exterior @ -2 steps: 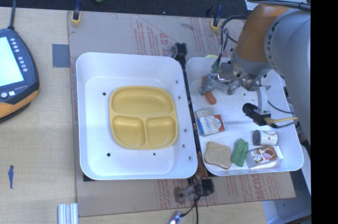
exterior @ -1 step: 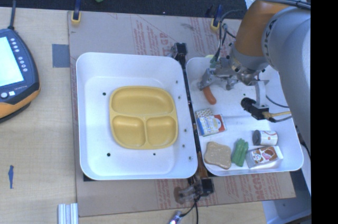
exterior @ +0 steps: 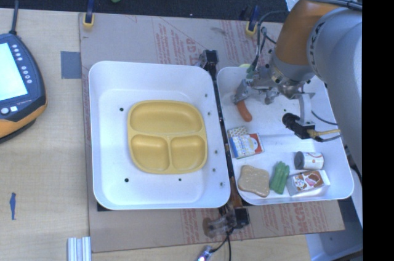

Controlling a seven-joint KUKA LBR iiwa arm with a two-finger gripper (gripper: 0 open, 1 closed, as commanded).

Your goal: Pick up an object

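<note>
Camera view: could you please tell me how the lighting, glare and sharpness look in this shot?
Camera view: bright, fairly even light; the white bins are close to washed out, the right one more so; the yellow tray shows soft sheen; the arm looms large and slightly soft at right, shading the area around the gripper; small items like the bread slice look mildly blurred.

Grey arm reaching in from right, orange-banded wrist bent down, tool lowered
</note>
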